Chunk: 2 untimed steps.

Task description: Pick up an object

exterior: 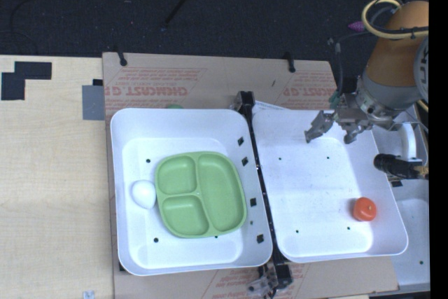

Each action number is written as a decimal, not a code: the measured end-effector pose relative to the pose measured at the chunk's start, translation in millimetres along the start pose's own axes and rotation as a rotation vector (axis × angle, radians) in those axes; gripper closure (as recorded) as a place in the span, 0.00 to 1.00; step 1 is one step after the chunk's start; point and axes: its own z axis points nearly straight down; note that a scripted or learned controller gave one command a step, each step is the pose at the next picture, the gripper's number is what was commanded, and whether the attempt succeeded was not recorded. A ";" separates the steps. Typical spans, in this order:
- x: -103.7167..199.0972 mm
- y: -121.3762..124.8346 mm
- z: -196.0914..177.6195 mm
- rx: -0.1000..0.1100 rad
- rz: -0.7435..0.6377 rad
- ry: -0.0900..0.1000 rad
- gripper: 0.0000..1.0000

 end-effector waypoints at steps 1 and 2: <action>-0.1 2.5 -7.3 -0.012 -0.002 -0.001 0.00; 4.0 3.4 36.4 -0.007 -0.002 -0.001 0.00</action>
